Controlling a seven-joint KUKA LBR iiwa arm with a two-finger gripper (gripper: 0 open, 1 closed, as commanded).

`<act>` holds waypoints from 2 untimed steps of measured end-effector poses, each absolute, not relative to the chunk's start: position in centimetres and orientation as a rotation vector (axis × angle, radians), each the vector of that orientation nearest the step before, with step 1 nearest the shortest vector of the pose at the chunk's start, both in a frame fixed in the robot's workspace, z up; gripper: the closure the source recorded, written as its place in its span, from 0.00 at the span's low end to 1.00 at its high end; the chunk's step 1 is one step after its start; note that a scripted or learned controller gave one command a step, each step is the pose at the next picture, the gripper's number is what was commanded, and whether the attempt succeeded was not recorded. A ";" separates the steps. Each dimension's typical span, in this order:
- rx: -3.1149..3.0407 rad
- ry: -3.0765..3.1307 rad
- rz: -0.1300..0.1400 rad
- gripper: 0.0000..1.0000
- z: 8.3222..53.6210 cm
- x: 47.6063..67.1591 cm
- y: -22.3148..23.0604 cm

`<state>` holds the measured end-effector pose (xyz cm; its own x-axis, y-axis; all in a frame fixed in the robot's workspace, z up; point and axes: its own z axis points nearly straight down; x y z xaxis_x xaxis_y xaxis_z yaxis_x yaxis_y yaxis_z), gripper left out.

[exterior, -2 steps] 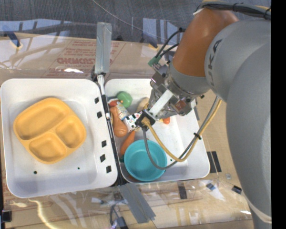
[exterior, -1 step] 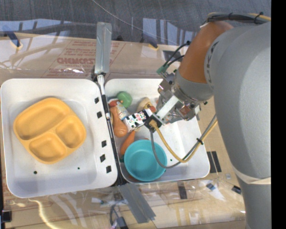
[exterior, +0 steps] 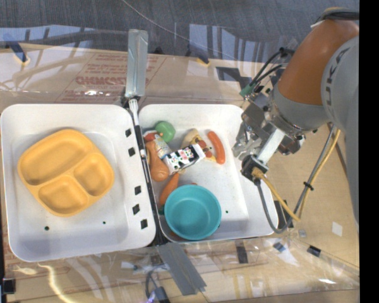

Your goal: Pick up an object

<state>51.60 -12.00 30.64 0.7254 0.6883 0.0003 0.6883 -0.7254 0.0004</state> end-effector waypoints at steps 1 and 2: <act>3.017 0.876 -0.002 1.00 31.5 51.8 -18.0; 2.940 1.117 -0.003 1.00 32.8 47.7 -20.0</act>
